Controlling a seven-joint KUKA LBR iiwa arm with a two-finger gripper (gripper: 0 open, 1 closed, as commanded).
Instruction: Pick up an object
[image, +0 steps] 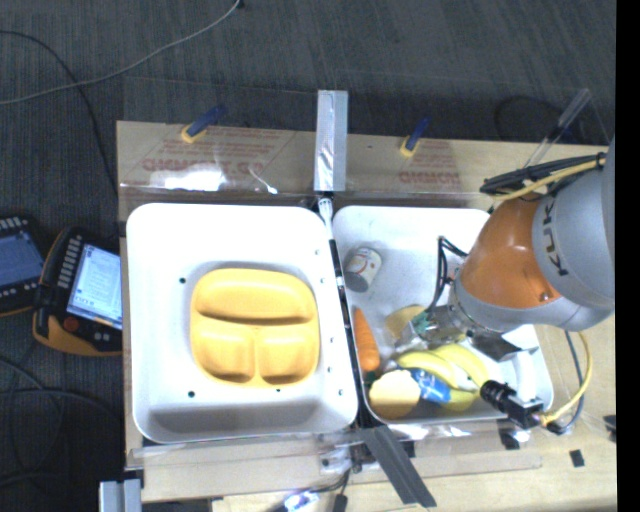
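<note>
We are reaching into the right bin (400, 232), where a banana (440, 362), a carrot (367, 340) and other items are lying; our tool (440, 325) is hovering above them, its grip state impossible to tell.

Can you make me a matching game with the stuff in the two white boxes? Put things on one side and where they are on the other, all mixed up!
Things:
1. yellow tray
2. carrot
3. banana
4. round lid

Places:
A. top left corner of the right bin
B. middle of the left bin
C. along the right bin's left wall
D. low in the right bin, under the arm

Pairs: 1-B, 2-C, 3-D, 4-A
</note>
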